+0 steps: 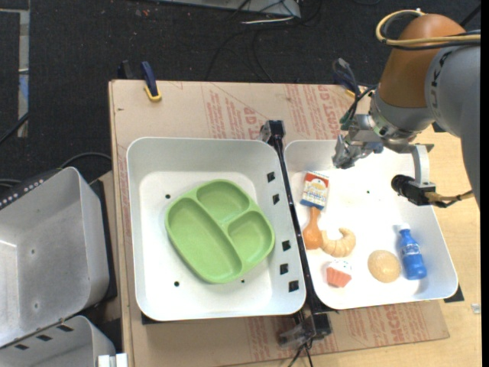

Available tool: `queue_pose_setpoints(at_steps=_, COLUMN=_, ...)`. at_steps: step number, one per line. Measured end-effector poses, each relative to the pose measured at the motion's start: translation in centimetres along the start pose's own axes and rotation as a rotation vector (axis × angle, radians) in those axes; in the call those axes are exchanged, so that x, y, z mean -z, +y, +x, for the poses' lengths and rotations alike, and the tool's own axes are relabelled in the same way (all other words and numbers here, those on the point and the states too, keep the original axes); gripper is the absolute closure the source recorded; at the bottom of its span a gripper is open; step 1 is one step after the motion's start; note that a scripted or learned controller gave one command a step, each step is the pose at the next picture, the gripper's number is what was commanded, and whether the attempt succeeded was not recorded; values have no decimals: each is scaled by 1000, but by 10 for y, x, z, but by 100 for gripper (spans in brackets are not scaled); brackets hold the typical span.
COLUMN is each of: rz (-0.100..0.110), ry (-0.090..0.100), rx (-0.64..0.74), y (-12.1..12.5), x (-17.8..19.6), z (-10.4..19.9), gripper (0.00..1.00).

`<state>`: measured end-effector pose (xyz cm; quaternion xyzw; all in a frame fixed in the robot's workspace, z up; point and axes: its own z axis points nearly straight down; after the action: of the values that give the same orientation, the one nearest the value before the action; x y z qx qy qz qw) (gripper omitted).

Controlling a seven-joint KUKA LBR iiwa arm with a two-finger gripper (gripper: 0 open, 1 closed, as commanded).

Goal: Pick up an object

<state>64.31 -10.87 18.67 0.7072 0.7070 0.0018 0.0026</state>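
On my screen the left bin (145,228) holds a green divided plate (220,230) lying flat. In the right bin (439,293) I see a small carton (314,190), a carrot (312,231) touching a croissant (338,241), a cupcake (338,274), a round bun (383,266) and a blue bottle (411,254) just beside it. The gripper (345,157) hangs over the far part of that bin (nothing between its fingers, and I cannot tell how wide they stand), apart from the carton
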Motion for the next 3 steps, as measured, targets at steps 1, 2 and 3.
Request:
queue_pose_setpoints(at_steps=1, rz=2, ry=0, rx=2, y=1, x=22, z=0, gripper=100)
queue_pose_setpoints(at_steps=2, rz=7, ry=3, rx=7, y=-22, x=36, z=49, gripper=100)
queue_pose_setpoints(at_steps=3, rz=10, ry=3, rx=8, y=-56, x=36, z=99, gripper=100)
